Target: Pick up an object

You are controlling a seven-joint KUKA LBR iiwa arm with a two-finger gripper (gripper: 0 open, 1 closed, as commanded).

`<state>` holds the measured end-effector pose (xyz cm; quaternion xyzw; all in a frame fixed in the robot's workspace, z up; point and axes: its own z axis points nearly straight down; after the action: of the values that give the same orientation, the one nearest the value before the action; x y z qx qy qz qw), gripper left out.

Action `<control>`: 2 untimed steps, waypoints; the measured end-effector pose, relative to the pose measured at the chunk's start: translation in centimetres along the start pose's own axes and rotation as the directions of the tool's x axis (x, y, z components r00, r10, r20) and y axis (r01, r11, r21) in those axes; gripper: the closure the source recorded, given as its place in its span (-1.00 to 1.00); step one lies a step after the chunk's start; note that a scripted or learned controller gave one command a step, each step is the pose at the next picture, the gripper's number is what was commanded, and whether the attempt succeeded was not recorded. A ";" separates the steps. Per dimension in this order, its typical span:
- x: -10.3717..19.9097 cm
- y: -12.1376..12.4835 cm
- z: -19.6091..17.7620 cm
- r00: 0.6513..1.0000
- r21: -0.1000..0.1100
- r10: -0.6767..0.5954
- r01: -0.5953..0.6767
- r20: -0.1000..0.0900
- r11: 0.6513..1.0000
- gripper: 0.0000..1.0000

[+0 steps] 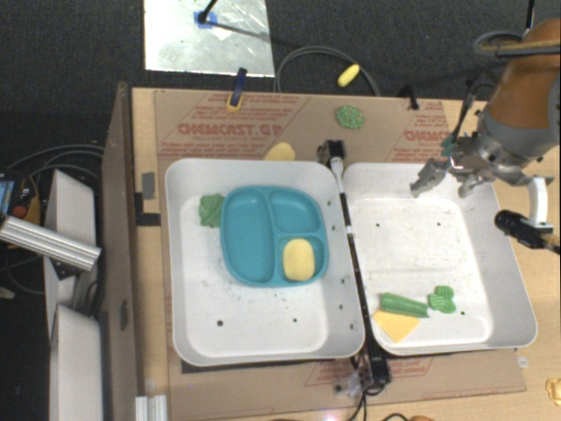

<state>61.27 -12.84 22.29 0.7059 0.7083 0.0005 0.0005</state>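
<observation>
Two shallow white plastic bins sit side by side in the camera view: left bin (188,323) w/ a teal divided plastic tray (254,235), right bin (473,235) mostly bare. Gripper (445,177) hangs over the right bin's far edge, fingers spread, nothing between them, so no pick made yet; whole grasp, approach + lift, is left to do.

Likeliest targets lie at the right bin's near end, well apart from the gripper: a green elongated toy veg (403,305), long axis running roughly left-right w/ a slight tilt, resting on a yellow wedge-shaped toy piece (396,325), pointed end toward the near edge. Small green leafy toy piece (443,299) sits just beside the veg's right end.

In the tray, a yellow oval toy (299,259) lies in the near-right compartment, long axis approx. far-near. Green leafy bit (210,210) touches the tray's left rim.
</observation>
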 end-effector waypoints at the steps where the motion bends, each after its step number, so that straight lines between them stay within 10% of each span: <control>1: -0.6 2.1 7.0 1.000 0.003 -0.001 0.001 0.000 1.000 -1.00; 2: -3.9 3.8 11.8 1.000 -0.002 0.003 -0.003 0.002 1.000 -1.00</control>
<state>65.06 -16.75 10.45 0.7069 0.7073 0.0004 0.0020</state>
